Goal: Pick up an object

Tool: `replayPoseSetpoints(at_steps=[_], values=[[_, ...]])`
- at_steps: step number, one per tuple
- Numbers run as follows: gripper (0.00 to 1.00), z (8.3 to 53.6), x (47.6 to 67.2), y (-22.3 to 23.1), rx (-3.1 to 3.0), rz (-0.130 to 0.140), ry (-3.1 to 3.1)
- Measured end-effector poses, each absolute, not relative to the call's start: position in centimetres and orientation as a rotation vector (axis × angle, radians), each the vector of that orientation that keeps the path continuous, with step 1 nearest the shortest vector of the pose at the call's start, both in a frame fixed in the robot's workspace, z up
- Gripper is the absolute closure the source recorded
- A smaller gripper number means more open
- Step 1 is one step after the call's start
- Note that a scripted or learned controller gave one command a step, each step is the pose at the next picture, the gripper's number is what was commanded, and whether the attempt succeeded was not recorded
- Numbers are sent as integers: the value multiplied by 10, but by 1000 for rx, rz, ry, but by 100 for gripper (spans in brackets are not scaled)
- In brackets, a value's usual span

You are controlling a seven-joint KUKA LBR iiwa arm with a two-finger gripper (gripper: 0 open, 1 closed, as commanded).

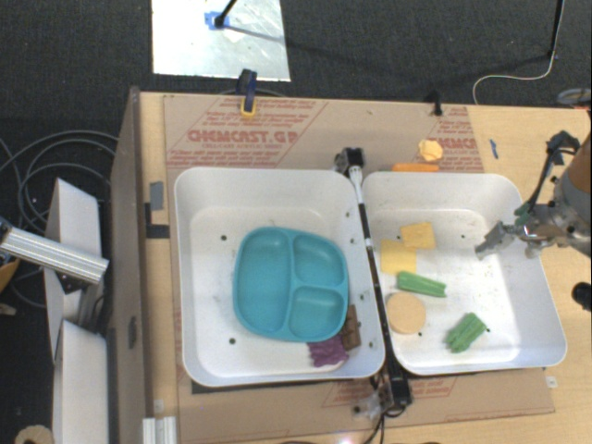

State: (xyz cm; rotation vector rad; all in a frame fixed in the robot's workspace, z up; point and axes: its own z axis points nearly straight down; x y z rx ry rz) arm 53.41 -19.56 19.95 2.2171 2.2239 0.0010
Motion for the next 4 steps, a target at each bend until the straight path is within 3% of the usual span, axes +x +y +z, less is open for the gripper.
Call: replayPoseSetpoints(at_steps=[1, 2, 3, 4], values=[[0, 155, 526, -115, 2213, 2, 2238], [0, 81, 608, -83, 2208, 6, 2231], [100, 95, 606, -86, 2213, 6, 2226], [100, 189, 575, -79, 2214, 6, 2224]])
